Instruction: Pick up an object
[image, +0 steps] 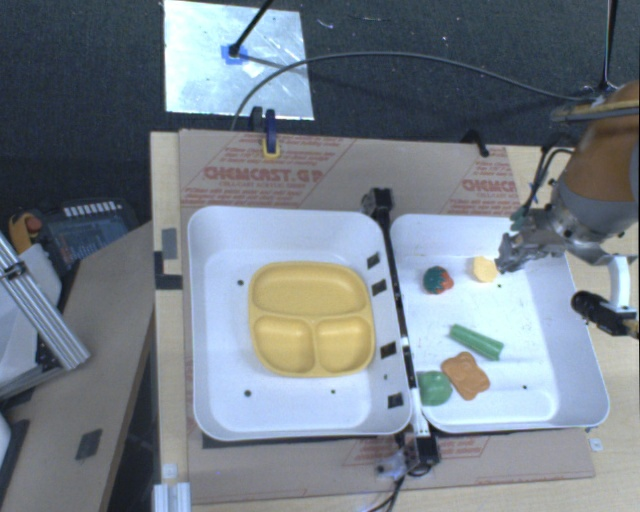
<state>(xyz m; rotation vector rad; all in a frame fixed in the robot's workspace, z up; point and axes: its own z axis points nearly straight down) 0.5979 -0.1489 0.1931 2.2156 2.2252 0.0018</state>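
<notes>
The arm (600, 170) reaches in over the worktop's right edge and has its hand (512, 255) low over the far part of the right bin (570, 400), just beside a small pale yellow piece (485, 269); nothing can be seen between the tips, and whether the hand is released or clenched cannot be told from this slant. By my reading the step in hand is the approach to a grasp, with nothing lifted yet, and the yellow piece is the likeliest target (it is the closest thing to the hand). The next move would call for centring over that piece and coming down squarely, since it is small and sits near the bin's far wall. The worktop (165, 330) is pale board under a brown printed sheet, carrying two white bins side by side. The left bin (215, 260) holds a yellow divided tray (310, 318) at its middle. In the right bin, going down in size, a green cylinder (475, 341) lies near the centre, an orange waffled piece (466, 375) towards the near edge, a green lump (434, 387) at the near left corner, and a small red and green ball (436, 280) left of the yellow piece. Beyond the worktop's far edge lies dark carpet with a shiny foil square (235, 60); off its left edge sits a control pendant (85, 235).
</notes>
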